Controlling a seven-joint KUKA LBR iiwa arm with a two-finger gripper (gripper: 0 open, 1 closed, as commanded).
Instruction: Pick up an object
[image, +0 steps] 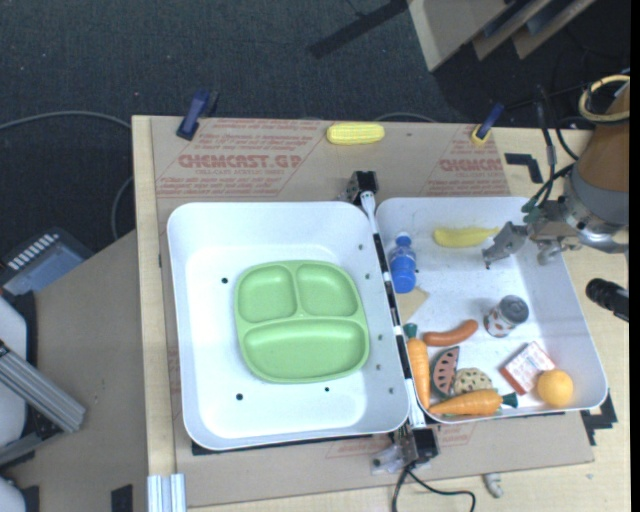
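Observation:
My gripper (522, 248) hangs over the back of the right bin (580, 300), open, with nothing between its fingers. A yellow banana (460, 237) lies just to its left. A blue bottle (402, 263) rests against the bin's left wall. Nearer the front sit a small can (507, 314), a sausage (451, 333), two carrots (418, 368) (466, 404), a watermelon slice (445, 366), a cookie (473, 380), a red box (526, 366) and an orange fruit (555, 387).
The left bin (195, 300) holds a green divided plate (300, 320). A yellow corn cob (355, 133) lies on the board behind the bins, between two blue clamps (195, 113) (487, 124). Cables hang at the right.

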